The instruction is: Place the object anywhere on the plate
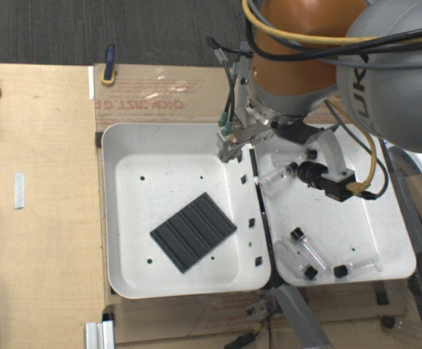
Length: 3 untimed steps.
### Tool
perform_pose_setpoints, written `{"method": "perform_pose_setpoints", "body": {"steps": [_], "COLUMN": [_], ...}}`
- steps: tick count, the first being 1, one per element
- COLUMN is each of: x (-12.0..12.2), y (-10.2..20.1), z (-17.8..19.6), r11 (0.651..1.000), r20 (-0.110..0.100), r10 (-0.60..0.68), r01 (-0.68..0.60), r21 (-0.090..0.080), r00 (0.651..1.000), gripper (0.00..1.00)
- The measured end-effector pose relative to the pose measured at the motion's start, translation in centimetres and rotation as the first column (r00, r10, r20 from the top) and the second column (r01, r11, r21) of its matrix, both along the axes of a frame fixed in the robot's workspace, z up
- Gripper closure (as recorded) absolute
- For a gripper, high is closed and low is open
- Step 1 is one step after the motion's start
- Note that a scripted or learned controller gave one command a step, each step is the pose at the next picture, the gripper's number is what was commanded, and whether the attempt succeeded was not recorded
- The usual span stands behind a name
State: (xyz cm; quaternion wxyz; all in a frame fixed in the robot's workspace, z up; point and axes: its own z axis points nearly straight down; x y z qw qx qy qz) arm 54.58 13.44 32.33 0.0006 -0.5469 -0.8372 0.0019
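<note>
- We see the grey arm with its orange band [305, 35] filling the upper right of the frame, and its two-finger gripper [232, 147] hanging near the upper end of the divide between the two shallow white bins.
- We cannot tell how the gripper is set, and we see nothing held in it; the metal tip is small and half hidden under the wrist.
- The dark grey ribbed rectangular plate [194, 231] lies flat and turned at a slant in the left white bin [123, 195], towards the lower middle of the frame, well apart from the gripper.
- In the right white bin [385, 224] we make out clear plastic pieces with black ends [305, 257] near the lower edge. We judge one of these to be the object to move, though we cannot say which.
- A black cable fitting [319, 177] hangs from the arm over the right bin; we take it for part of the rig, not the object.
- We judge the pick as not yet done, so the step in hand is the approach to the object.
- To do it well, we would come straight down over one clear piece, line the closing direction up across its narrow side, and keep off the bin wall.
- Clear plastic is likely slippery and light, so we would close gently and lift slowly before crossing to the plate.
</note>
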Motion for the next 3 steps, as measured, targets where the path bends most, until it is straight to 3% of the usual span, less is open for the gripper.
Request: {"method": "perform_pose_setpoints", "body": {"steps": [1, 2, 3], "x": [-5.9, -3.1, -3.1], "y": [-2.2, -4.1, -4.1], "z": [-1.9, -3.7, -3.7], "r11": [0.966, 0.918, 0.918], "r20": [0.0, 0.001, 0.001], "r10": [0.259, 0.397, 0.397], "r01": [-0.259, -0.397, -0.397], "r21": [0.002, 0.002, 0.002], "r00": [0.966, 0.918, 0.918], "gripper": [1.0, 1.0, 0.0]}}
